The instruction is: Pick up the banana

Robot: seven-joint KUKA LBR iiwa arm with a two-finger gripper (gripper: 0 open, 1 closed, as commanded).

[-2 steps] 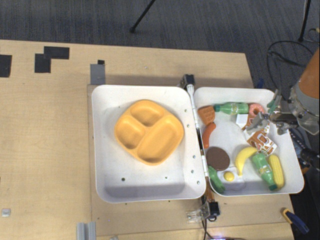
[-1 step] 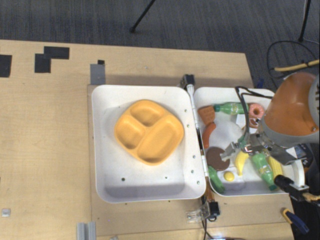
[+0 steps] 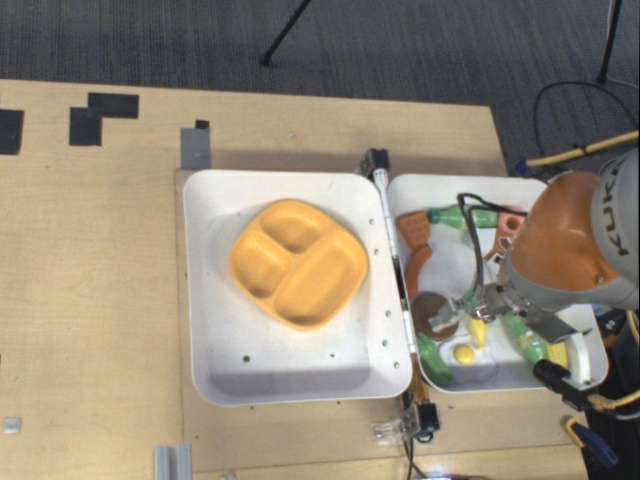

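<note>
Pincer low in right bin, just above banana; grip state unclear

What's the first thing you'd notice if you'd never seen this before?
A big yellow plate with three sections sits alone in the middle of the left bin. On the right, the grey arm with its orange band hangs over the right bin, which is crowded with small green, yellow and brown toys.
</note>
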